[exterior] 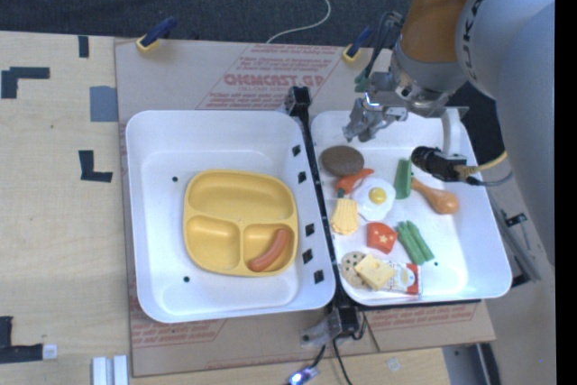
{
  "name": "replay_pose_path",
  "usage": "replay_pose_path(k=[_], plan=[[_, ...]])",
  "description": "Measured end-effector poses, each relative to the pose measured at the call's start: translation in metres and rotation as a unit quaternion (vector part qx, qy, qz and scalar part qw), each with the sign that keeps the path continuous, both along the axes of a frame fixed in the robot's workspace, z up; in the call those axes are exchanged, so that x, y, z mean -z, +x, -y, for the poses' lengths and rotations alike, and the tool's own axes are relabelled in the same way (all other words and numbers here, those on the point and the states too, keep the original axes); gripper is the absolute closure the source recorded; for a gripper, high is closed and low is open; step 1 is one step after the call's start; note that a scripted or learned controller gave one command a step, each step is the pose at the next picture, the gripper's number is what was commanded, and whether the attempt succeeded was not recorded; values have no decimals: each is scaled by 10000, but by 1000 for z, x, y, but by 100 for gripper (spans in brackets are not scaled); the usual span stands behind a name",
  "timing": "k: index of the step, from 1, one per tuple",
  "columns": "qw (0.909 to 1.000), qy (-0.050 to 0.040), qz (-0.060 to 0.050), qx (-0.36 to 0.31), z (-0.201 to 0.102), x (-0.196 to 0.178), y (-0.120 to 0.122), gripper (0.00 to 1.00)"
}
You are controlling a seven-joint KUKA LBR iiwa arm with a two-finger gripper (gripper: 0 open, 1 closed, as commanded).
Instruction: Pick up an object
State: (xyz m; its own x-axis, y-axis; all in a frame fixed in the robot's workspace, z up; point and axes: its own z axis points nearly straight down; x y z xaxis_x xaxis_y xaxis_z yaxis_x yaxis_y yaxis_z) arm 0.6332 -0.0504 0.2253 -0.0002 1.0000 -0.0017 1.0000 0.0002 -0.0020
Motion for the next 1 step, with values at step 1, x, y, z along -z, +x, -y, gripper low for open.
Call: replay_pose_path(k=[1], plan=[[10000, 1, 4, -5, -8, 7, 12, 100]])
